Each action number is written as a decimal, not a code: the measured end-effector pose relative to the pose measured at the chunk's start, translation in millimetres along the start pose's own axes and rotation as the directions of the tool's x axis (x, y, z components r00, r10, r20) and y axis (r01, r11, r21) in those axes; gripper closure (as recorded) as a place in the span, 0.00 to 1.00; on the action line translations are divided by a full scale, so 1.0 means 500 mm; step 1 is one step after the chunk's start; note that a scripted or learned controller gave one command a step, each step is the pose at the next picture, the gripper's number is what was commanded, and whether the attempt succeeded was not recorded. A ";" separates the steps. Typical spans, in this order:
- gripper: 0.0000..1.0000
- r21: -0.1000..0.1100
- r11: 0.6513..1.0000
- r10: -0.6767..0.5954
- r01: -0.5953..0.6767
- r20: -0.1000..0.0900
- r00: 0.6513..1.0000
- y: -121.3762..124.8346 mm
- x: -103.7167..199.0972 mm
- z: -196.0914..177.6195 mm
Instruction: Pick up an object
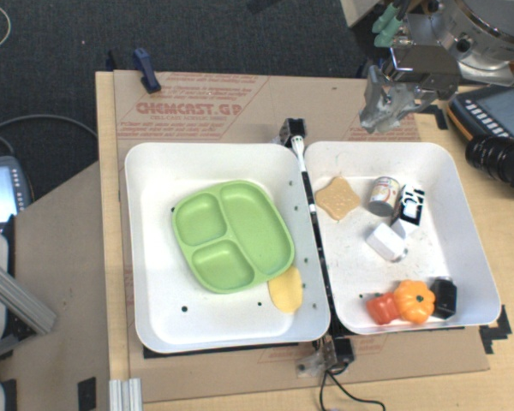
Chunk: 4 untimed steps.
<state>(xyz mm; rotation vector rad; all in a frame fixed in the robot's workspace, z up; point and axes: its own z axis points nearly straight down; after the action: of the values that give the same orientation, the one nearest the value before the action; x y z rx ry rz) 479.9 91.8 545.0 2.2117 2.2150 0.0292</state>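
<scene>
The gripper (384, 110) hangs beyond the right bin (463, 195), above its far rim, holding nothing; its finger gap is unclear. The toast slice (337, 198) and can (381, 195) lie loose inside that bin, probably because they are the nearest candidates for picking.

Both white bins (146, 229) look like smooth, faintly glossy plastic, and the green divided tray (231, 235) inside the left one has a matt plastic sheen. The surface (197, 110) beneath them looks like dull brown cardboard with red print. Right of the tray, the small can (382, 195) gleams like metal, and the orange pumpkin (414, 301) looks glossy.
</scene>
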 end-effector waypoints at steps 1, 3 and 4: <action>1.00 0.039 0.999 0.002 -0.003 0.010 1.000 -0.013 0.020 0.368; 1.00 0.017 1.000 0.001 -0.001 0.006 1.000 -0.006 0.020 0.308; 1.00 0.037 0.999 0.007 -0.007 0.009 1.000 -0.019 -0.044 0.590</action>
<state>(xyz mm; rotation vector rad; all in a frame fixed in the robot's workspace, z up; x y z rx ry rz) 476.9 71.4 250.0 2.2335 2.2219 -0.0224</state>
